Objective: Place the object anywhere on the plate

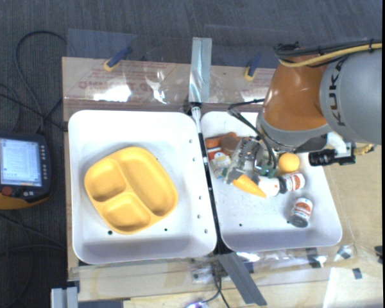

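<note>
A yellow three-compartment plate lies in the left bin. In the right bin my gripper hangs low over a cluster of small toy foods. An orange carrot-like piece lies just below the fingertips. A red-brown item sits to the gripper's upper left. I cannot tell whether anything is between the fingers. The orange wrist band covers the bin's back right part.
A yellow-orange ball, a small red and white can and another small can lie right of the gripper. A divider wall runs between the bins. A teach pendant lies at far left, off the bench.
</note>
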`<action>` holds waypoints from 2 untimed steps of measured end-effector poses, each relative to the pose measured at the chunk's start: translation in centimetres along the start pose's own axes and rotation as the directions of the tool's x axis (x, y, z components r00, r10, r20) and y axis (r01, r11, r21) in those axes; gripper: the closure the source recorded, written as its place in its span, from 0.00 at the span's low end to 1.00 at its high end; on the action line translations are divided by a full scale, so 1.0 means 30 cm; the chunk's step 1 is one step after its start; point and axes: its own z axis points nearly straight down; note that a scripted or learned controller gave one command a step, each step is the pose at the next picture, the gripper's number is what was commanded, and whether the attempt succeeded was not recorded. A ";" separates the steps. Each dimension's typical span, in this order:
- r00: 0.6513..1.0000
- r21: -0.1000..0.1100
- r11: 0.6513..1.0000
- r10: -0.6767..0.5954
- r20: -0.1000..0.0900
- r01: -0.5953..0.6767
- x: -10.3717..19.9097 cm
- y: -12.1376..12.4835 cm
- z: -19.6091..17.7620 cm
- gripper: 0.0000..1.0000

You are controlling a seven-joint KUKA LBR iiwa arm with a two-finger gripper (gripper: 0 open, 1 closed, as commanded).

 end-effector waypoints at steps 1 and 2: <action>0.937 -0.004 0.937 -0.350 -0.001 0.350 0.209 0.136 -0.001 1.00; 0.976 -0.007 0.976 -0.216 0.004 0.216 0.367 0.418 -0.215 1.00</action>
